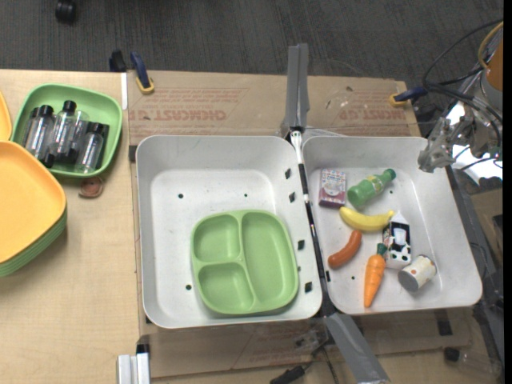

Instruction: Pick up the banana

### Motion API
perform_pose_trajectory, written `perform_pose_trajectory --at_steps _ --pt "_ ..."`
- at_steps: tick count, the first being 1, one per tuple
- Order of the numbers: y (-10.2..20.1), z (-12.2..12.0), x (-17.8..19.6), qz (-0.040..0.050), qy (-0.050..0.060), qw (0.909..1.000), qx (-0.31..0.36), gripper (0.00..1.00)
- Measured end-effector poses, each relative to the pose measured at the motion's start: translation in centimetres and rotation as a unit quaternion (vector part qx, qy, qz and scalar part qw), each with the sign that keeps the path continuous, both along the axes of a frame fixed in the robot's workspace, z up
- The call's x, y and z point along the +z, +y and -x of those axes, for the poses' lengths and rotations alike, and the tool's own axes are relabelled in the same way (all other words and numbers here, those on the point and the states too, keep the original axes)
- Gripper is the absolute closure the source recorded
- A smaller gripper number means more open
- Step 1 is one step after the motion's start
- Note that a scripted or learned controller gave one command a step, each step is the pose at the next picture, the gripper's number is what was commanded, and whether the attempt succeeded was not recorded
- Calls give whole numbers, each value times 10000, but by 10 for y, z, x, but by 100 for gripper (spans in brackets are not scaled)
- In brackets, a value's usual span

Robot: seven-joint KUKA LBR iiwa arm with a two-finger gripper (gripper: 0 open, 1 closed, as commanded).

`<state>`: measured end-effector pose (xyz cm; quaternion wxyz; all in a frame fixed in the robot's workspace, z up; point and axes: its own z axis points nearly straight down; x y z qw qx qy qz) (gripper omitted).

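I see one banana lying on its side in the right bin, roughly at that bin's middle, with nothing gripping it. Around the banana I count six more things: one green bottle just above it, one small pink-and-white packet up and to its left, one red sausage below and to its left, one orange carrot below it, one black-and-white cow figure touching its right end, and one white cup on its side further down to the right. Left of the banana, across the divider, the left bin holds one green tray with three compartments. Far left of the banana, on the bench, one green dish holds dark-capped bottles, four as far as I can make out, beside a stack of orange plates. The gripper hangs up and to the right of the banana, over the right bin's far right corner, well apart from it; whether its claw is spread or closed I cannot tell.
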<state>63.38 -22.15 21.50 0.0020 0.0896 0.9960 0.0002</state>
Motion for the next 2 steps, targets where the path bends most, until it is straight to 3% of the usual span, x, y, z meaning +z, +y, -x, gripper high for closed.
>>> perform_pose_trajectory --at_steps 1,2 --pt "0 -3 27 6 -13 9996 276 100" --pt "0 1 5 1 -1 9820 1891 100"
